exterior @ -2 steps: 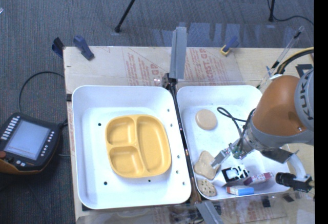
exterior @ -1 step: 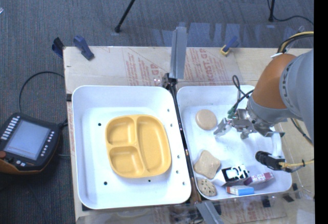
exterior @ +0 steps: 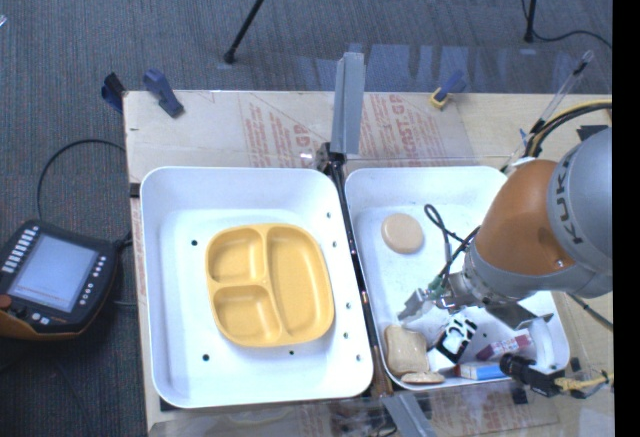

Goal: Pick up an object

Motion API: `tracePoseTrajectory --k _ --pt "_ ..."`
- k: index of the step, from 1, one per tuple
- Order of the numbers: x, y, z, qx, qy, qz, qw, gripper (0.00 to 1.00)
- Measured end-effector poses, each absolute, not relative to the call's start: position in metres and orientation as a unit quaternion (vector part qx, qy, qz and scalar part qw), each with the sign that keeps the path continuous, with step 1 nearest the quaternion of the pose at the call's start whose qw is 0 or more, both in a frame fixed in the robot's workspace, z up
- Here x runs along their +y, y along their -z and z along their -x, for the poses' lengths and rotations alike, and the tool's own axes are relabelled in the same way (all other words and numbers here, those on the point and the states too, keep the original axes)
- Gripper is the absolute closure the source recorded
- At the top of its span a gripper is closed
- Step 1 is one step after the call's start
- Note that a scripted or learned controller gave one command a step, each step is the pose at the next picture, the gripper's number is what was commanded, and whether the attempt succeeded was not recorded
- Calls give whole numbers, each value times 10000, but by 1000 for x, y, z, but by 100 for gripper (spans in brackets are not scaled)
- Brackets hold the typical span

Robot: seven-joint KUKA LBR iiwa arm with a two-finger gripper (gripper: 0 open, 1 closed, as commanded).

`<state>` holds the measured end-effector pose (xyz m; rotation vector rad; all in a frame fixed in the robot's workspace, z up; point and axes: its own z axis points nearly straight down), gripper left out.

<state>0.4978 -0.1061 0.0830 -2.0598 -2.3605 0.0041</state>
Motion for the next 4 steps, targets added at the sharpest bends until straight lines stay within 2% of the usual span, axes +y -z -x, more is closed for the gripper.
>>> tracePoseTrajectory --k 1,2,3,4 --pt "-121 -86 -476 -7022 -8 7120 33 0" --pt "-98 -127 -476 -7382 -9 6746 35 0" --pt "-103 -87 -477 -8005 7 5994 18 0" --pt "-107 -87 -477 -7016 12 7125 32 0"
